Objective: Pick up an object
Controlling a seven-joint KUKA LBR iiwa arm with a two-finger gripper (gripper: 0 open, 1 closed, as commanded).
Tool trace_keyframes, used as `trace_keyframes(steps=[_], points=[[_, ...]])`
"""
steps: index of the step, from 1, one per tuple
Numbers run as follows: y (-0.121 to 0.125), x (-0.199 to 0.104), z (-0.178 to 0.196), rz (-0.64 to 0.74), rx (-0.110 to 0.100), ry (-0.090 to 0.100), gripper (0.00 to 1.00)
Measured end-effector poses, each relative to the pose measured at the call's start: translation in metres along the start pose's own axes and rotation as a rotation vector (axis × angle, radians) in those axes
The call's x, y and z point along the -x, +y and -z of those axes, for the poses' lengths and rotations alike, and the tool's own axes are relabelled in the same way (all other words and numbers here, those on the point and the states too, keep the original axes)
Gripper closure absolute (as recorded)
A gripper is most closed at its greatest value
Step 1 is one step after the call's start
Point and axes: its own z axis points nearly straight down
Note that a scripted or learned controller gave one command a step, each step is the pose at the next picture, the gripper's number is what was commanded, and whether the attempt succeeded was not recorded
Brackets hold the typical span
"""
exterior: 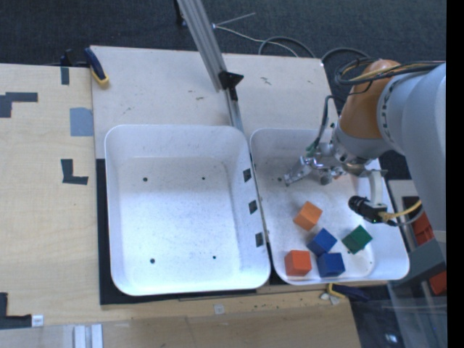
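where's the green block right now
The green block lies in the right bin, near its right edge, just right of a blue block.

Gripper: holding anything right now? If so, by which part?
Nothing held. The gripper sits over bare floor in the right bin, fingers open with nothing between them. The blocks lie apart from it; the nearest is the orange block.

Gripper (pixel 296 174) over the right bin (pixel 279 147), blocks nearer the camera.
Below the gripper in the view: one block (pixel 309 214), then four more (pixel 324 241) (pixel 356 238) (pixel 297 262) (pixel 331 264); left bin (pixel 119 147) off to its left.
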Motion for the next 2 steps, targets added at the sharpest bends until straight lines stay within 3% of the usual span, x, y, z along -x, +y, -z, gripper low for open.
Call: trace_keyframes(steps=[1,2], points=[[-0.048,-0.023,0.0,-0.001,0.004,0.0,0.0],[-0.095,-0.039,0.041,-0.002,0.007,-0.001,0.0]])
